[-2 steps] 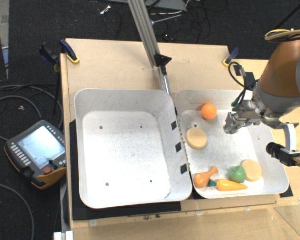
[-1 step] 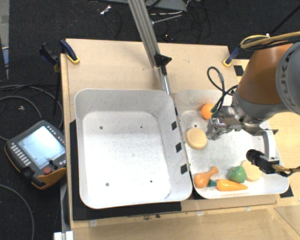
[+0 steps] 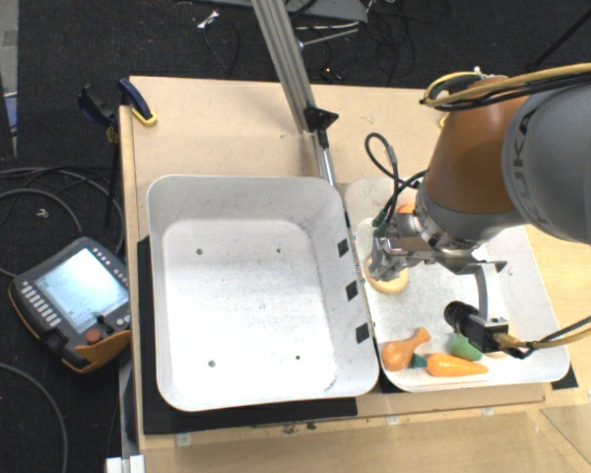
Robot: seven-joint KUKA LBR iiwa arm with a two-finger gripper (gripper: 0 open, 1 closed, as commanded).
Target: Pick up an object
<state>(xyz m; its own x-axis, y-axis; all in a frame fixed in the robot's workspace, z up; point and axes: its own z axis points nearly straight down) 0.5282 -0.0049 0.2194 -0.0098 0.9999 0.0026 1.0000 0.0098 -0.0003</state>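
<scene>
Looks down at a slant, in the camera view, on a table (image 3: 227, 116) bearing two white bins side by side, the left bin (image 3: 236, 294) toward nine o'clock and the right bin (image 3: 517, 284) toward three, set close, presumably so that both lie within one reach. Finds the grey arm (image 3: 561, 156) coming in from three o'clock and bent downward, bringing the pincer (image 3: 384, 264) low over the right bin's nine-o'clock side, just above or touching a pale round object (image 3: 392, 282); cannot tell which. Cannot tell either whether the pincer is spread or pressed together, masked by the wrist's bulk; sees nothing pinched. Reads as the approach to a grasp, with the pale piece as likeliest target; lies near the bin wall, hence some risk of clipping the rim. Places other candidates at the bin's six o'clock: an orange drumstick toy (image 3: 406, 349), an orange carrot (image 3: 455, 366) and, just beside it, a green piece (image 3: 463, 346). Adds a small orange thing (image 3: 406, 208) at twelve o'clock of the pincer. Notes, on the floor at nine o'clock, a teach pendant (image 3: 74, 304), screen lit, text too small to read. Spots pale letters on the arm's casing, too foreshortened to read surely; no labels elsewhere.
</scene>
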